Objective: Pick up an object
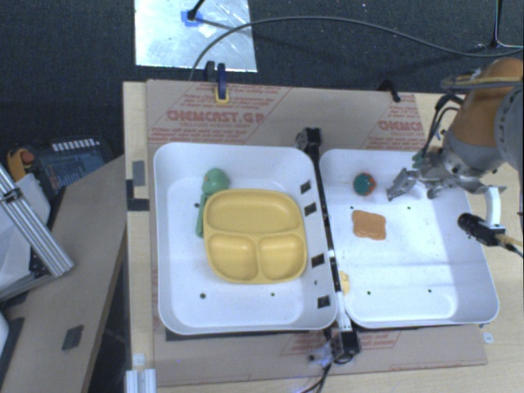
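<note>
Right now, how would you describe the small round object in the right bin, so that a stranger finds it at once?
Look at the right bin, the one the arm reaches into. Near its far left corner lies a small ball, green with a reddish patch. Its nearest neighbour, the flat orange piece, lies just in front of it; the ball is round and smaller.

Robotics laboratory test cell. Evidence: bench [139, 244] lined with printed protective board [246, 113], two white bins [176, 244] clipped side by side, loose cables [344, 27] across dark carpet [65, 56], aluminium extrusion [33, 228] beside the bench's left edge, handheld controller [70, 166] nearby.
</note>
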Robot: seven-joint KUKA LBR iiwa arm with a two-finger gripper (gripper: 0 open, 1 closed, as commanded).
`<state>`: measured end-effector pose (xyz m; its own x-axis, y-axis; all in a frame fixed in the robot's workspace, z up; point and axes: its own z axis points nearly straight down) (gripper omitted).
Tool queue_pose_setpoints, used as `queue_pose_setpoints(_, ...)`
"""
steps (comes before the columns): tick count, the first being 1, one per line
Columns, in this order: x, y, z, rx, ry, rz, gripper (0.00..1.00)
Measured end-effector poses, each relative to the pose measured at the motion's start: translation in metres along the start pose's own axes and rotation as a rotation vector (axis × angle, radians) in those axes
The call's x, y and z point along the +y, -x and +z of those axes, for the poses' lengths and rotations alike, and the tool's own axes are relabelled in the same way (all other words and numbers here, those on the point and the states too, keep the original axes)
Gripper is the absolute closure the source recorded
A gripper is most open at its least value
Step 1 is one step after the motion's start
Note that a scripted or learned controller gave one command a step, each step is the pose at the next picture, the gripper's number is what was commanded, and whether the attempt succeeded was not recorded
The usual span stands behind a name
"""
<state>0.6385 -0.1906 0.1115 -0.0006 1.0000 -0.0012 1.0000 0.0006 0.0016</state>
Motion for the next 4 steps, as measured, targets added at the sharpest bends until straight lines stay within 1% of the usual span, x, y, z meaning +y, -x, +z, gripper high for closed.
queue_pose_setpoints(1,0.001,0.000,0.027,0.001,-0.001,-0.002,0.00)
queue_pose_setpoints(2,0.002,0.000,0.014,-0.001,0.005,-0.003,1.00)
queue_pose_setpoints(3,0.002,-0.003,-0.031,0.000,0.005,-0.003,1.00)
queue_pose_setpoints(4,0.008,-0.008,-0.094,-0.001,0.007,-0.005,1.00)
